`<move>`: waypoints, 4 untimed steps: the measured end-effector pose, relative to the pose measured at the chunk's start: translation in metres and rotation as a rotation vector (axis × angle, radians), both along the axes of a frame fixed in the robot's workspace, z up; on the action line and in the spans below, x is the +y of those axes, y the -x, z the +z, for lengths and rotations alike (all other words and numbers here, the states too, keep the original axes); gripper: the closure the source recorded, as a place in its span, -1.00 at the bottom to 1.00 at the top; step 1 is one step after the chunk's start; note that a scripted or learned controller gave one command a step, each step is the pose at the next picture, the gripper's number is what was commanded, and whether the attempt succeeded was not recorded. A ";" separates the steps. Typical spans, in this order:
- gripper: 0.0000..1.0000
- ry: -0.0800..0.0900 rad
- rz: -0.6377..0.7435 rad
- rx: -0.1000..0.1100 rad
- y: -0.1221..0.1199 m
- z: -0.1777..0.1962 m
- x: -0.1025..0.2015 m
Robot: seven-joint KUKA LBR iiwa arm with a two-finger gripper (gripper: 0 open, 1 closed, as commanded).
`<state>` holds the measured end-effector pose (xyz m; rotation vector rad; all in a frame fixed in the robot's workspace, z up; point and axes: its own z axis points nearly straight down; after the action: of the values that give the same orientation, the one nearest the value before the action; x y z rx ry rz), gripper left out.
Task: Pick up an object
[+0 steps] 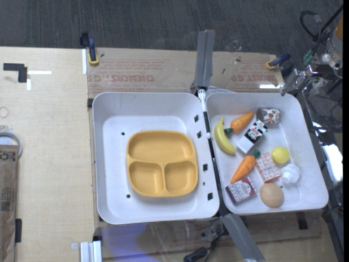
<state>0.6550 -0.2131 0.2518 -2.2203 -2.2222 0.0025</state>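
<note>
**Arm off at the far right corner, pickable items packed in the right bin**

Nearest the lens, a grey bar (243, 242) slants out from under the near edge where the two bins meet.

On the left, the left bin (103, 146) holds a yellow divided plate (162, 162), lying flat near its middle with three compartments facing up. A grey post (204, 59) stands at the far end of the seam between the bins.

The right bin (306, 125) carries all the loose items. Along its left wall lies a banana (222, 138). Just beside the banana's far end is an upper carrot (241, 121), and a lower carrot (243, 168) lies slantwise near the middle. A red box (240, 191) sits at the near left, close to the lower carrot's tip. A black-and-white carton (253, 133) lies between the two carrots, with a small patterned box (269, 116) beyond it toward the far wall. A red-and-white carton (267, 167) rests beside the lower carrot, a tan egg-shaped item (271, 195) lies near the front wall, a yellow ball (280, 155) sits right of the cartons, and a white crumpled item (290, 174) lies just beside the tan one.

The gripper (295, 81) hangs over the far right corner of the right bin, apart from every item; whether it is parted or closed cannot be told, and nothing is seen in its grasp.
</note>
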 end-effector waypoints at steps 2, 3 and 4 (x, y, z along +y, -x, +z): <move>-1.00 0.002 0.394 -0.008 -0.006 -0.156 0.108; -1.00 -0.001 0.329 -0.001 0.042 -0.160 0.087; 1.00 -0.001 0.325 -0.002 0.042 -0.150 0.085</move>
<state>0.6132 -0.1277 0.1015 -1.8319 -2.5528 -0.0011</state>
